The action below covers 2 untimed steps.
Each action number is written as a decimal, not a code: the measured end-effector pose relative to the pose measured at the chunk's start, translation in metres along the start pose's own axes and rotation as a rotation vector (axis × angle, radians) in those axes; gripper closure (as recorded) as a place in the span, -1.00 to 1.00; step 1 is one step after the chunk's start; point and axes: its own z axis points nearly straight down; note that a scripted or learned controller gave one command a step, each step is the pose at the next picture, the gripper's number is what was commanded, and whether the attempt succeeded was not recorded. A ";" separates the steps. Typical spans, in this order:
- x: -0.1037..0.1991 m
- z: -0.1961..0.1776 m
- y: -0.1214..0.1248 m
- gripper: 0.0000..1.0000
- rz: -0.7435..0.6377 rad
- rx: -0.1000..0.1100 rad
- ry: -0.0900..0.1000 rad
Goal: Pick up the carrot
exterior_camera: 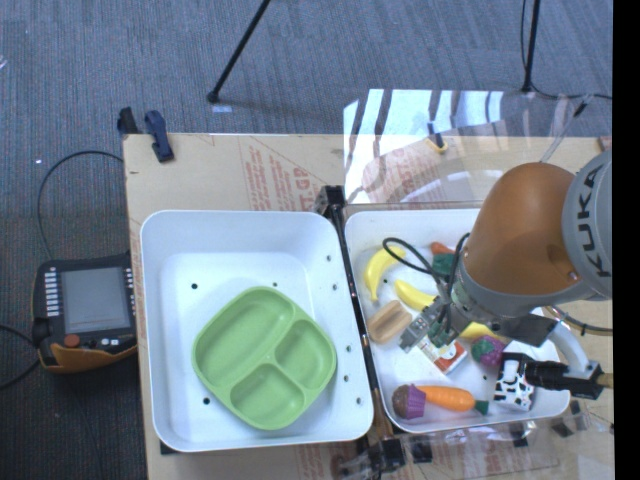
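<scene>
Reaching in from the right, the arm bends its orange-banded wrist down over the right bin, the gripper hanging above the toys, its grip impossible to make out. The carrot lies flat near the bin's front edge, beside a purple cupcake. A green plate sits in the left bin.

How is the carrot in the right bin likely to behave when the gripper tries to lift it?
The carrot looks like smooth moulded plastic, so probably stiff, light and a bit slippery. Its rounded, tapering body lies on its side, so a nudge may roll it. It lies beside a cupcake near the bin wall, which might crowd the gripper.
</scene>
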 end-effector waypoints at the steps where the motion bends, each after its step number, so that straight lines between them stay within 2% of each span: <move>1: -0.001 0.002 -0.002 -1.00 0.004 0.004 0.001; 2: -0.039 0.029 -0.042 -1.00 -0.214 0.005 0.004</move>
